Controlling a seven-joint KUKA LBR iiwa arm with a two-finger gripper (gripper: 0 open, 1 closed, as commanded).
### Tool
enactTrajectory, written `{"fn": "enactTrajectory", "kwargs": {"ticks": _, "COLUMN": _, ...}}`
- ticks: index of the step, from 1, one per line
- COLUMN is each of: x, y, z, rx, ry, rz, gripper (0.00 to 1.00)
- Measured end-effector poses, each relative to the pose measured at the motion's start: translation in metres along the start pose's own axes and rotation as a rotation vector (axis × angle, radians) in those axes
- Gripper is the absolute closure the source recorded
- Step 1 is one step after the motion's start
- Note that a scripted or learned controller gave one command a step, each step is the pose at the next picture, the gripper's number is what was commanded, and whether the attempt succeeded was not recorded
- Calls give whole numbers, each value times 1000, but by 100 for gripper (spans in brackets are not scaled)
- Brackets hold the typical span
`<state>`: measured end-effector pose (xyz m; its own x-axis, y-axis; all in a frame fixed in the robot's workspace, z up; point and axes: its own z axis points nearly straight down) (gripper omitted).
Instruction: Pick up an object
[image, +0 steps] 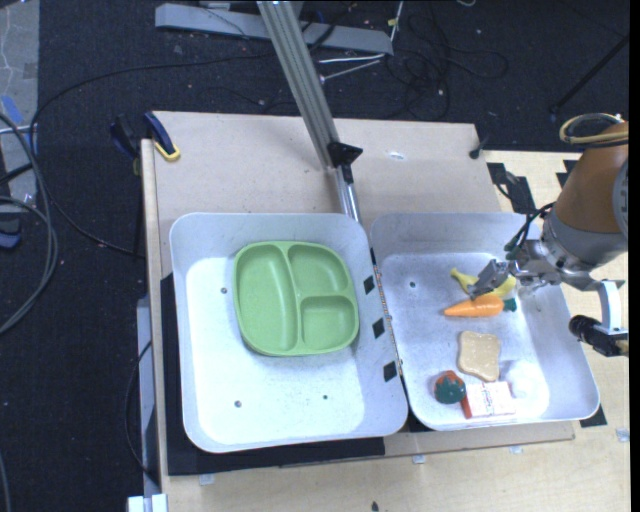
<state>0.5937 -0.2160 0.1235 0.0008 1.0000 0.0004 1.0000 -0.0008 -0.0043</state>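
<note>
left bin (200, 400): green plate (297, 298), frame centre-left, apart from the action | right bin (560, 380): carrot (474, 309), frame right of centre, long axis left-right, lying just below-left of tool | tool (497, 279): tip just above carrot's right end; cannot tell if clenched or released

Green divided plate (297, 298) in left bin (200, 400)

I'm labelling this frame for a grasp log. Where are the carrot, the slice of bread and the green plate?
carrot (474, 309): camera view, middle of its orange body.
slice of bread (479, 355): camera view, centre of its tan face.
green plate (263, 297): camera view, floor of its large compartment.
</note>
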Motion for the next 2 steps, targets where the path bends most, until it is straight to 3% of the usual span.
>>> {"fn": "enactTrajectory", "kwargs": {"ticks": 1, "x": 0, "y": 1, "z": 32, "rx": -5, "ry": -2, "rz": -1, "gripper": 0}}
{"fn": "enactTrajectory", "kwargs": {"ticks": 2, "x": 0, "y": 1, "z": 20, "rx": -8, "ry": -3, "rz": -2, "gripper": 100}}
